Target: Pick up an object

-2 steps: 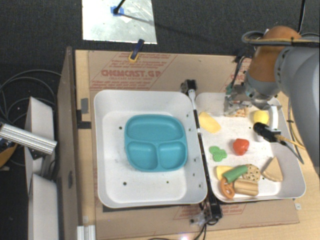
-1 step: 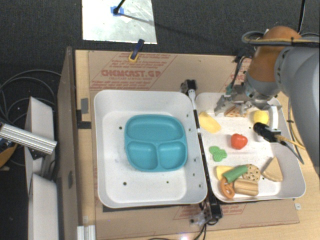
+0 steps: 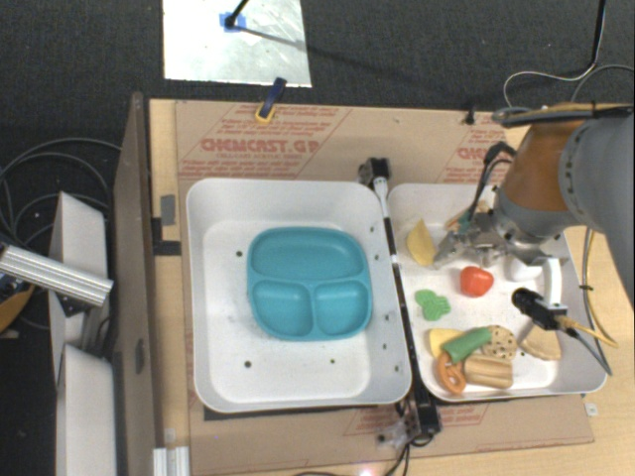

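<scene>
Reaching in from the right, the arm (image 3: 585,167) is holding the hand (image 3: 464,241) low over the upper half of the right bin (image 3: 417,201). Hand's opening: cannot tell from this angle. Yellow wedge (image 3: 422,243) is lying just left of the hand and red tomato (image 3: 476,282) just below it in view; contact with either is hard to judge. Green piece (image 3: 433,304) is sitting near the bin's left wall. Along the near edge a cluster is lying bunched together: yellow piece (image 3: 444,340), green pod (image 3: 471,343), brown perforated cracker (image 3: 501,342), tan roll (image 3: 488,371), orange ring (image 3: 451,377). Left bin (image 3: 223,296) is carrying a blue divided plate (image 3: 310,283), lying flat at centre. Both bins are resting on the cardboard-covered table (image 3: 298,137).
</scene>
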Controlling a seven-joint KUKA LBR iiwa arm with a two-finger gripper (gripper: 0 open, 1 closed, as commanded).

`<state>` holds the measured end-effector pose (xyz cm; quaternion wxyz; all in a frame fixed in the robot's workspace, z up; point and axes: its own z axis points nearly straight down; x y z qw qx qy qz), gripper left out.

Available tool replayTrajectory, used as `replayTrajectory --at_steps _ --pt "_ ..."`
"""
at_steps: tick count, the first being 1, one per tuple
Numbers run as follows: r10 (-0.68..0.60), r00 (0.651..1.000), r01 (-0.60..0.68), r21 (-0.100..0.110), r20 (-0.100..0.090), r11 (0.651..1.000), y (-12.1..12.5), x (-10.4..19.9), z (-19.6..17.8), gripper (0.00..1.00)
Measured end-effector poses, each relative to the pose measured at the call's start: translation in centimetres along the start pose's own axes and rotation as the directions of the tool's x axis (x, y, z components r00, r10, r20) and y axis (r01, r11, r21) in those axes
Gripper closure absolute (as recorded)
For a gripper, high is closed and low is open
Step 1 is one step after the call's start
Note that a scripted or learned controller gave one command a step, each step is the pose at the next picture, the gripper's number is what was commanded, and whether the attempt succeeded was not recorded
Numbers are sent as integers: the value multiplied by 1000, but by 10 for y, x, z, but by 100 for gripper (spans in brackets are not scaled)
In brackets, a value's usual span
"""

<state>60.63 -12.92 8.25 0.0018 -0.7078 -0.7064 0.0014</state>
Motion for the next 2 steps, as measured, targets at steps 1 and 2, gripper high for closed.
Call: replayTrajectory --at_steps 1,2 --pt "-1 1000 1 -1 0 1000 -48 -7 -10 0" --pt "-4 1000 4 -8 0 1000 -45 -6 -20 100"
